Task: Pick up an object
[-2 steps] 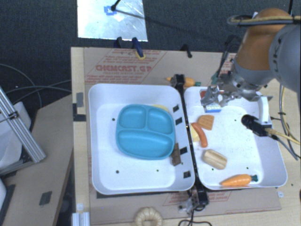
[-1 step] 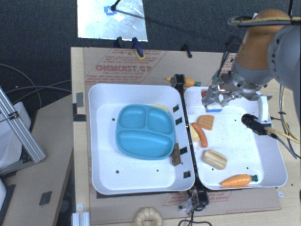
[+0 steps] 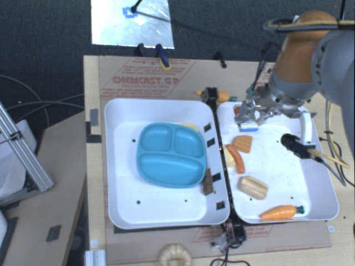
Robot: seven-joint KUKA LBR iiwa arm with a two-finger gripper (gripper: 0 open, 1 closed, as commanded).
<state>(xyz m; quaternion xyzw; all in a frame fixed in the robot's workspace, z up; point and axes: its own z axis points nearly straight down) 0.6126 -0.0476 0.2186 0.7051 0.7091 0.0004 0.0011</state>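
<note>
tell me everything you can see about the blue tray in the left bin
The blue tray is a light blue divided plate that looks like smooth plastic, with rounded corners. Raised ridges split it into three compartments: two smaller ones along the far side and one long one along the near side. It lies flat on the floor of the left bin, turned at a slight angle to the bin's walls, right of centre. Something pale yellow peeks out from behind its far right edge.
</note>
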